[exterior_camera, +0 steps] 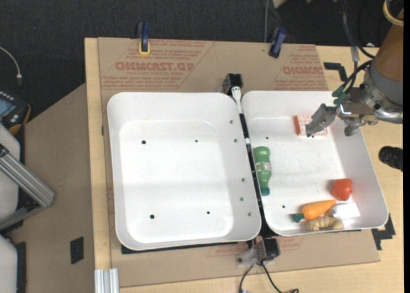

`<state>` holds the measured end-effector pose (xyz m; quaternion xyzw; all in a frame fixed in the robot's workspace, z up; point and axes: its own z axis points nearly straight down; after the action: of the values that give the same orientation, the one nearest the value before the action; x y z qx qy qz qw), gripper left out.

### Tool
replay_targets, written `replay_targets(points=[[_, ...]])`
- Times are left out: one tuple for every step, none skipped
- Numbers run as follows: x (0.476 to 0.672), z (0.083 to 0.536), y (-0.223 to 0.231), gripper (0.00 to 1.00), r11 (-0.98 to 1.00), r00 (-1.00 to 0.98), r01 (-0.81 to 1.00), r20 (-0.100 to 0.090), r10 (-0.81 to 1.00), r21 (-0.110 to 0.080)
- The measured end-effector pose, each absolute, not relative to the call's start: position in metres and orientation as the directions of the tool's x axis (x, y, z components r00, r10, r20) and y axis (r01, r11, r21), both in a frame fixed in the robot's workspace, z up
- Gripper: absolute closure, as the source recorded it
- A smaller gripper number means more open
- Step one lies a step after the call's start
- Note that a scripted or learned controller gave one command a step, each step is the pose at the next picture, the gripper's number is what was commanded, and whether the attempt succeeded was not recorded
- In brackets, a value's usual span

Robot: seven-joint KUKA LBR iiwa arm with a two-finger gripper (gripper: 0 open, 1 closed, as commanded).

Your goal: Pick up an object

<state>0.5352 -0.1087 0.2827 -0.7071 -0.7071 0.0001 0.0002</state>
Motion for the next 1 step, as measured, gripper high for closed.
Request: replay_targets(points=[[0.5550,0.3590,-0.0575,0.00,0.007,-0.007,1.000,-0.001,1.000,0.010]])
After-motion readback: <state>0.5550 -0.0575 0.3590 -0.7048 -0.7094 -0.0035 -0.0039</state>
